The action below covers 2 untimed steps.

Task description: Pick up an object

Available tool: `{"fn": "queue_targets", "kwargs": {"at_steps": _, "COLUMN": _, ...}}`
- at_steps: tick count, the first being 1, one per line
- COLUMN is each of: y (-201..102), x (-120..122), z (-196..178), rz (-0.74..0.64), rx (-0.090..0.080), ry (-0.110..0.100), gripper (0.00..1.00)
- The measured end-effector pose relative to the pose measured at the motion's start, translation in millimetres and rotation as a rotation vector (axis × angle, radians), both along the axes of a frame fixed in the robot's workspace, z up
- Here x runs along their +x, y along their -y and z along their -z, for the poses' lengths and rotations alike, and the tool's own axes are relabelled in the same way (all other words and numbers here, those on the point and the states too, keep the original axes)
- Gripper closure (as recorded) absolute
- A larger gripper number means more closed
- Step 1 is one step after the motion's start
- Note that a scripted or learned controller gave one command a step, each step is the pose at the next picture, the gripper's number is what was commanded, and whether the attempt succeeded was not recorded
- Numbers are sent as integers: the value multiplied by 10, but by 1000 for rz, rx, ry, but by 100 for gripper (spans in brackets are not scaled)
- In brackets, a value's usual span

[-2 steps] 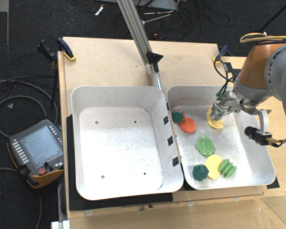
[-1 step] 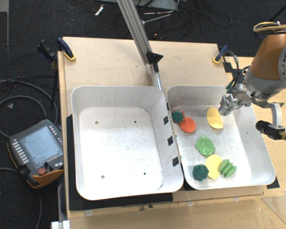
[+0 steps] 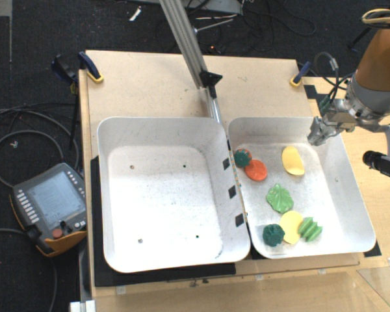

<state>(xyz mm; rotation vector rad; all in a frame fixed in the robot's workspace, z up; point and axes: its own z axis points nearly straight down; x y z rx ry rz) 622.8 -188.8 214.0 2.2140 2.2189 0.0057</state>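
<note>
the arm (image 3: 377, 70) enters from the right and is cut off by the frame edge, so only its orange band and grey wrist show. its gripper (image 3: 317, 135) hangs over the far right corner of the right bin (image 3: 351, 194), beyond the yellow piece (image 3: 292, 160); the tips are small and blurred against the white wall, so i cannot tell how they stand, and nothing can be seen held there. whether the tips touch the bin wall is also unclear. all the objects lie in the right bin. the yellow piece is nearest the gripper, apart from it. left of the yellow piece sits an orange disc (image 3: 255, 170), touching a small dark green and red lump (image 3: 242, 157) whose shape is hard to make out. nearer the camera than the yellow piece lies a light green leaf (image 3: 279, 197). nearer still, a row of three: a dark green lump (image 3: 272, 234), a pale yellow round piece (image 3: 290, 225) touching it, and a ridged bright green piece (image 3: 310, 229) on the far side of that. the left bin (image 3: 117, 135) adjoins the right bin, and a slanted metal pole (image 3: 185, 38) hides part of the rims where they meet.
</note>
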Motion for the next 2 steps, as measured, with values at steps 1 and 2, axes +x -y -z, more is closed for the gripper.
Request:
{"fn": "queue_targets", "kwargs": {"at_steps": 1, "y": -491, "x": -6, "z": 56, "rz": -5, "rx": 4, "ry": -8, "gripper": 100}}
{"fn": "queue_targets", "kwargs": {"at_steps": 2, "y": -1074, "x": 71, "z": 103, "rz": -6, "rx": 4, "ry": -8, "gripper": 100}}
